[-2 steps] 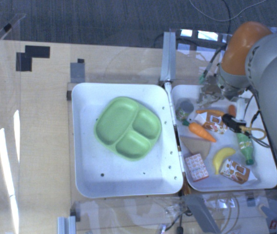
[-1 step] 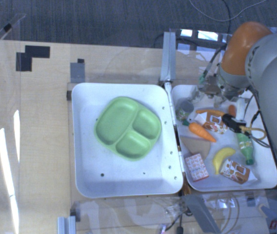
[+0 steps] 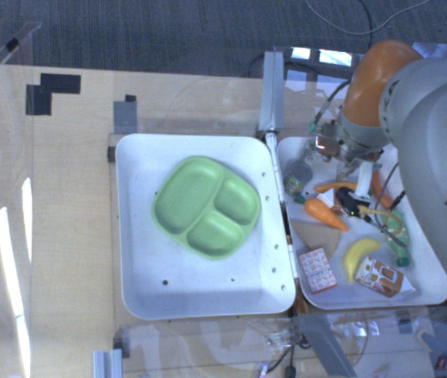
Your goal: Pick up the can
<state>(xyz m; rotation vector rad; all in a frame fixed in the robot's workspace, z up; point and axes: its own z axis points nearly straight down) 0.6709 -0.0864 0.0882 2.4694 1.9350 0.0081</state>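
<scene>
over the right bin [image 3: 432, 286], near its far edge, the gripper [image 3: 335, 150] hangs from the grey arm [image 3: 428, 132], whose orange band [image 3: 377, 73] sits just above the wrist. whether the hand is clenched or released, i cannot tell: the wrist blocks that from above. the can [image 3: 297, 176] lies just below and to the left of it, close to the wall that divides the two bins, its grey round top turned up toward the camera. it looks tilted rather than squarely upright, probably because it leans among the clutter. nothing shows it being grasped; it appears to rest in the bin. beside it lie a carrot [image 3: 326, 213], a banana [image 3: 359, 257], a small checked box [image 3: 317, 269] and a brown carton [image 3: 381, 277], crowded together, which leaves little room around the can. the left bin [image 3: 141, 290] holds a green divided plate [image 3: 206, 206], well apart from the work. my reading is that the arm is poised to descend on the can, and the nearby wall could hinder a clean grip.
</scene>
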